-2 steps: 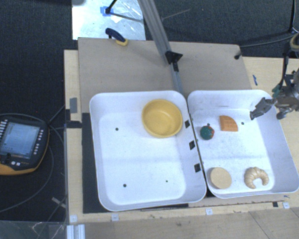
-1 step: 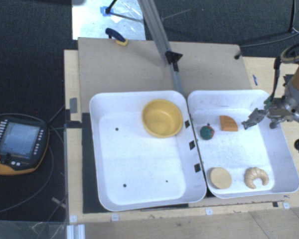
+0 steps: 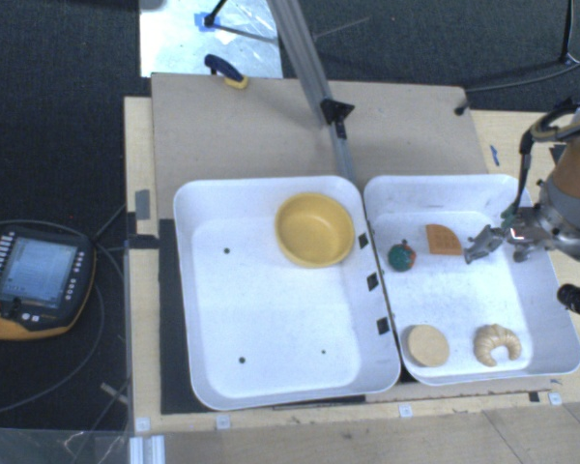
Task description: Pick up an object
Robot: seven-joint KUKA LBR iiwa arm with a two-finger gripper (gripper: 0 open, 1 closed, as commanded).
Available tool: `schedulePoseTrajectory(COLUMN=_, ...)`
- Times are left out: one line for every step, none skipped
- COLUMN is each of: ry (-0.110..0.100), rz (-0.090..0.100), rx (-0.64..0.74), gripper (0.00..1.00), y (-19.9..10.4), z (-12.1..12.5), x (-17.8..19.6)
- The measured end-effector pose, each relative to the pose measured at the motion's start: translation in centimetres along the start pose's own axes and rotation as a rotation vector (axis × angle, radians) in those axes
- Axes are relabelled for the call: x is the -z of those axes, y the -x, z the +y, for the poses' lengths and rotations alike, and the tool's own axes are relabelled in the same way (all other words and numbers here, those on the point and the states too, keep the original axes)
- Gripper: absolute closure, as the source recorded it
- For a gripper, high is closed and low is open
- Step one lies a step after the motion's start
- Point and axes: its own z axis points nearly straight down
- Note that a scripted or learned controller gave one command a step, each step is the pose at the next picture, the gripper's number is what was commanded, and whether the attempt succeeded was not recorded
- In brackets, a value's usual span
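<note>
The right bin (image 3: 551, 356) holds an orange-brown wedge (image 3: 443, 239), a small green and red ball (image 3: 401, 255), a round tan disc (image 3: 427, 345) and a beige croissant (image 3: 497, 344). My gripper (image 3: 495, 244) hangs over the right bin's upper right part, just right of the wedge, with its fingers spread apart and nothing between them. The arm (image 3: 570, 196) comes in from the right edge. The left bin (image 3: 271, 356) holds a yellow bowl (image 3: 314, 228) at its far right corner.
A grey pole (image 3: 304, 51) slants across the brown board behind the bins, ending in a black clamp (image 3: 335, 113). A teach pendant (image 3: 31, 278) lies on the dark floor at the left.
</note>
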Motion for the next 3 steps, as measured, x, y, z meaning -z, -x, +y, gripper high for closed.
schedulePoseTrajectory(ry=-0.001, rz=0.001, rx=0.0, gripper=0.0, y=0.0, z=-0.1, x=-5.2)
schedulePoseTrajectory(ry=0.004, rz=-0.001, rx=0.0, gripper=1.0, y=0.0, z=0.1, x=-3.9)
schedulePoseTrajectory(ry=0.007, rz=-0.002, rx=0.0, gripper=1.0, y=-0.1, z=-0.8, x=1.4)
